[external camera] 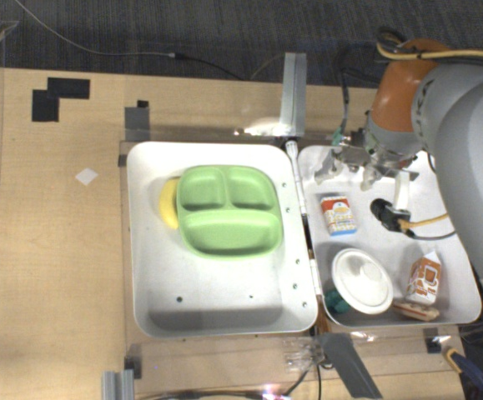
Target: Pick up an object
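Gripper [364,167] hovers at upper right over the right bin [371,238], near a red-and-white carton [338,215]; whether open or closed, cannot tell.

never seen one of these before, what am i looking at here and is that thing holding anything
This is a single picture from a fixed camera above a bench, looking down at a slant. The big grey shape on the right is a robot arm with an orange band. Its pincer hangs over the far end of the right bin. From here I can't tell whether it grips anything.

That bin holds a small red and white box, a white bowl and a brown and white packet. The left bin holds a green divided plate, with something yellow tucked at its left edge.
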`<state>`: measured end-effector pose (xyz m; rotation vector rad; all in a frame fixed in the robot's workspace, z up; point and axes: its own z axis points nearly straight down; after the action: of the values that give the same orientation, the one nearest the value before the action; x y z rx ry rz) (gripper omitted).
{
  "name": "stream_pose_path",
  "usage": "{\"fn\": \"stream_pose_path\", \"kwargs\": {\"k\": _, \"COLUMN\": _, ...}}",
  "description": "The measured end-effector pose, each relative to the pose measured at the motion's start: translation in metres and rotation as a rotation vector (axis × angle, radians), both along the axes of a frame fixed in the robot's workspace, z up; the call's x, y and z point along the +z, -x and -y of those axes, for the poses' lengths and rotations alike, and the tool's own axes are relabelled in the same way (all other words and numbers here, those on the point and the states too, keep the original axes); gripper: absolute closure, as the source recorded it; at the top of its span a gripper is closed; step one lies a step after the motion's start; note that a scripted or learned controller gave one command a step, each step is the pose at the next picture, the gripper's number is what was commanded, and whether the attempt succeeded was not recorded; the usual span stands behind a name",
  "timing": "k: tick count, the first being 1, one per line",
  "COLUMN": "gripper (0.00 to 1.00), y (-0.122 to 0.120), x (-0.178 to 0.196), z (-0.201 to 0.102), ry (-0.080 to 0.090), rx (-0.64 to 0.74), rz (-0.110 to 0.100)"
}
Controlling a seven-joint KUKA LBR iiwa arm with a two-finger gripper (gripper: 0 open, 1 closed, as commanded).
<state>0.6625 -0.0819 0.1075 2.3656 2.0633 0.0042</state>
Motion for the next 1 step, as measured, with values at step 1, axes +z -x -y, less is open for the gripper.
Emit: {"fn": "stream_pose_path", "kwargs": {"k": 1, "gripper": 0.00, "y": 0.0282, "x": -0.0204, "z": 0.0143, "ry": -0.002, "rx": -0.136, "rz": 0.002}}
